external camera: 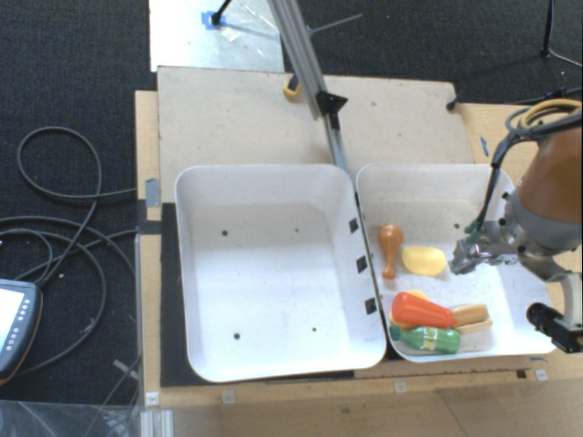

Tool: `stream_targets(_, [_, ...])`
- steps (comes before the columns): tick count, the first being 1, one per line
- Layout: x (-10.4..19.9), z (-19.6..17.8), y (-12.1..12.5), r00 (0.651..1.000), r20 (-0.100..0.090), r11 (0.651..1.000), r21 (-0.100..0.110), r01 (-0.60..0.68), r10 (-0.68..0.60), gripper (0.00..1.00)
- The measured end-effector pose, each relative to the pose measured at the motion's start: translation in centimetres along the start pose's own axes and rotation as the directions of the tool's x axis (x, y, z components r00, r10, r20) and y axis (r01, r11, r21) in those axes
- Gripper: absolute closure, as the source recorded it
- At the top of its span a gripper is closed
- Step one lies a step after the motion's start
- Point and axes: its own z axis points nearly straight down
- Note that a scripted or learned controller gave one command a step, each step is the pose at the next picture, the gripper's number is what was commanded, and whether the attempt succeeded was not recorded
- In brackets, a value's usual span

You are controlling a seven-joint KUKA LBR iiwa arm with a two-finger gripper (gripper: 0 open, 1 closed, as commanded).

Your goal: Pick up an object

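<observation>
We're looking down on the bench, two shallow white bins side by side. The left bin sits broad and pale in the middle of our view, and the right bin is where everything is happening.

The arm comes in from the right, grey with that orange band bulging above the wrist, and its gripper hangs low over the right bin's floor. We can't tell from up here how its tips are set; they're small, dark and blurred together, and we see nothing between them.

Just beside the gripper, on its left, lies a pale yellow lemon-shaped piece, near enough that the gap is hard to judge. Left of that we have a toy chicken drumstick, brown, lying close along the bin's left wall with its fat end away from us.

Down at the near edge of the bin there's a little huddle: an orange-red carrot lying across, a green bottle just below it against the front wall, and a tan hot dog bun touching the carrot's right end.

Off to the left, black cables loop on the dark floor.
</observation>
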Motion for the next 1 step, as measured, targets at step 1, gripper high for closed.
stream_targets(1, [-0.03,-0.96,0.12,1.000,-0.001,1.000,0.005,-0.001,0.001,1.00])
